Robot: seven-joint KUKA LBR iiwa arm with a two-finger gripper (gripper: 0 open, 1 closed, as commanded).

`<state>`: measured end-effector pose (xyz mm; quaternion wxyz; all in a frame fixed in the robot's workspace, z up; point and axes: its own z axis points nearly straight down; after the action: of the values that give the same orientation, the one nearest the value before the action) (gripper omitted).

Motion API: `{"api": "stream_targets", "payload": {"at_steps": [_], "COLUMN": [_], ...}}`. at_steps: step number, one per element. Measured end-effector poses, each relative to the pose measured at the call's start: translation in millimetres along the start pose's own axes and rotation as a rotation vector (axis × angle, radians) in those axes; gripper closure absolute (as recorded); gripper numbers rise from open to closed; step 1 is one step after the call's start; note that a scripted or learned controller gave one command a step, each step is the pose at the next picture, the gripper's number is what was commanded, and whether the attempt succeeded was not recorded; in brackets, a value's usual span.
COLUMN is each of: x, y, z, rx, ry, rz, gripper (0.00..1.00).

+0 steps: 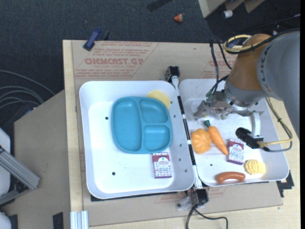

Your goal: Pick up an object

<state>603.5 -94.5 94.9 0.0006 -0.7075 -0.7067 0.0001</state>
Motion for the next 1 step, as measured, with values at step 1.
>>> {"api": "stream_targets", "payload": {"at_steps": [1], "x": [3.0], "y": [-18.3], "z": [10.7], "rx": [0.002], "ry": [0.000], "rz": [-0.001], "gripper": [0.00]}}
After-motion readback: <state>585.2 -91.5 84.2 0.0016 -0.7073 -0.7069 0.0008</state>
